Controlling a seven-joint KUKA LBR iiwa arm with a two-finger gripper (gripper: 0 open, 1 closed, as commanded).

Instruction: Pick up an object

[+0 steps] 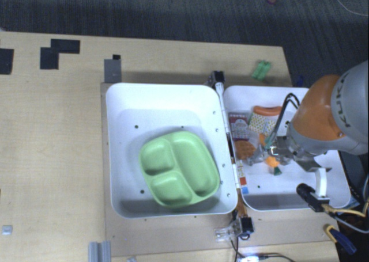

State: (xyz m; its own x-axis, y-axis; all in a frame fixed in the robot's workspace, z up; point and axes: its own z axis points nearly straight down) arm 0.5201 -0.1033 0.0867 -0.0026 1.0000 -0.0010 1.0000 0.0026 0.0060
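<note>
My gripper [272, 152] hangs low over the middle of the right bin [288, 198]. The grey arm with its orange band [316, 112] comes in from the right and covers the bin's right half. Just under the gripper lies a small orange piece with a green tip [273, 164]. To its left is a brownish-orange lump [247, 149]. Further back are a dark red packet [237, 126], a pale yellow box [261, 122] and an orange-red sausage [266, 109]. I cannot see whether anything sits between the fingers.
The left bin [124, 140] holds a green divided plate [179, 167]. A small green object [261, 69] lies on the bench behind the right bin. A thin wall [226, 134] separates the two bins.
</note>
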